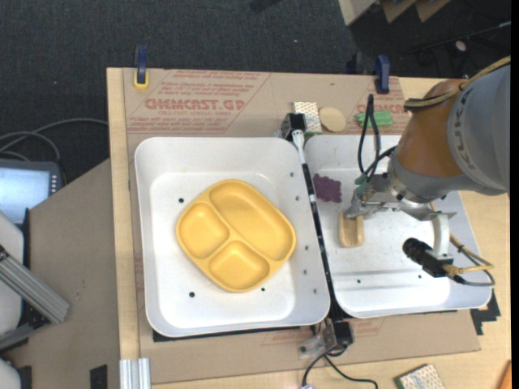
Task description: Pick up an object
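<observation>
My jaws are down over the tan block [350, 232] in the right bin [454, 294], near its left wall; whether they are spread I cannot tell. The gripper [354, 211] sits at its upper end, the block running toward the near edge.

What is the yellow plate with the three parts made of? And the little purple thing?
The yellow divided plate looks like smooth moulded plastic: one even colour, rounded edges, a soft sheen. The purple thing in the right bin looks dull and soft-edged, perhaps foam or fabric, but it is too small to tell.
</observation>
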Robot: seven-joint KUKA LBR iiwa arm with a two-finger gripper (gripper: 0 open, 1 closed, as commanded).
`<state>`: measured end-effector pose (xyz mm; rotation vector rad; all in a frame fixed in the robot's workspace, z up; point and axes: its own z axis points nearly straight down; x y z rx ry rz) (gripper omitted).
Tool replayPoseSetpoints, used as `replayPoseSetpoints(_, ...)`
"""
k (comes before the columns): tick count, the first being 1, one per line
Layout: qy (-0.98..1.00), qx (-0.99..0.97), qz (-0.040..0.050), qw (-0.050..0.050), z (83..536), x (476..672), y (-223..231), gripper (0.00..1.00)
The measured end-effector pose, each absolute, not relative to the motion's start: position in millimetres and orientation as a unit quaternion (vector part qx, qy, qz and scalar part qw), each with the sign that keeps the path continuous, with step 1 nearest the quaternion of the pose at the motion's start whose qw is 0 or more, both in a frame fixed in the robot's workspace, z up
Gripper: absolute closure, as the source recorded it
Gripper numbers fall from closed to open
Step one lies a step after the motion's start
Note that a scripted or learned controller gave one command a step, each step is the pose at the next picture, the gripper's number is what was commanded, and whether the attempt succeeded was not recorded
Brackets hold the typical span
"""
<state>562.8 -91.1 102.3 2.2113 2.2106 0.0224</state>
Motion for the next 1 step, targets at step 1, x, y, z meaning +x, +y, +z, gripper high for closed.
replayPoseSetpoints(1,0.71,0.704,0.0043,0.002,190.2,567.3,-16.9,1.0)
